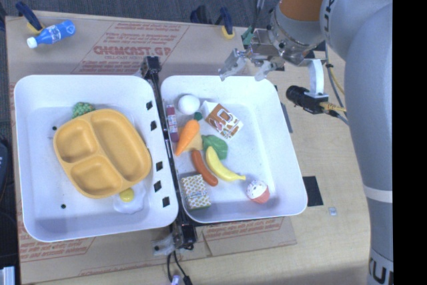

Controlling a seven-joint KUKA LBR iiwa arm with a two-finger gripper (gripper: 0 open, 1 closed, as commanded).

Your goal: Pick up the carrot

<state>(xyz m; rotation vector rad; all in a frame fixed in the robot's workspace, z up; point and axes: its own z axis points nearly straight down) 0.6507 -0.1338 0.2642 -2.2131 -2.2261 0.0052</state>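
Camera view puts my metal two-finger gripper spread open and empty above the right white plastic bin's far rim. The small orange toy carrot lies near the left wall. Approach step: I must travel left, then descend.

The flat brown cardboard-covered surface with red print carries two shallow white plastic bins side by side, and a small blue plastic bottle lies near its far left corner.
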